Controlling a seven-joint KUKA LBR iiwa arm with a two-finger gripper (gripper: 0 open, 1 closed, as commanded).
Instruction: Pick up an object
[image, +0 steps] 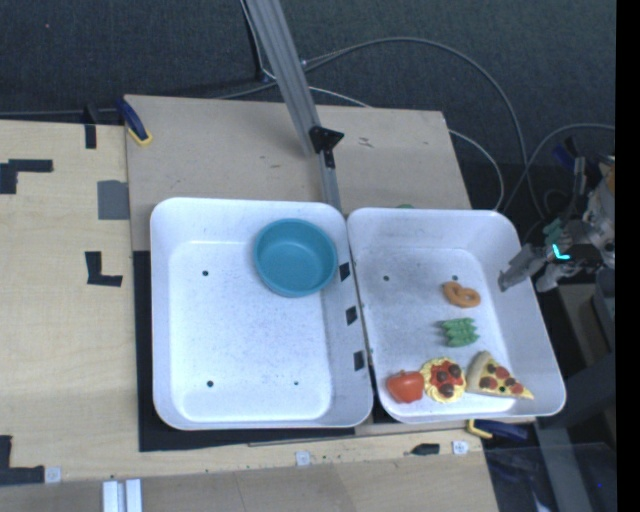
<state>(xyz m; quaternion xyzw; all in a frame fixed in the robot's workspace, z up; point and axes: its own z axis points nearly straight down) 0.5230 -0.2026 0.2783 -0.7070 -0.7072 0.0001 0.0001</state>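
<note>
My gripper (528, 279) hangs just past the right rim of the right bin (400, 240), its two fingers spread apart with nothing between them. Inside that bin lie an orange pretzel (461, 294), a green leafy piece (459, 331), a red tomato (405, 386), a small round pizza (445, 379) and a pizza slice (497, 378). The pretzel is the nearest of these to the gripper, a short way to its left. A blue bowl (294, 257) sits upright in the left bin (200, 330), near its back right corner.
A grey metal pole (295, 85) slants down from the top to the seam between the bins. Cables (480, 130) run across the dark floor at the back right. The toy food crowds the right bin's front edge.
</note>
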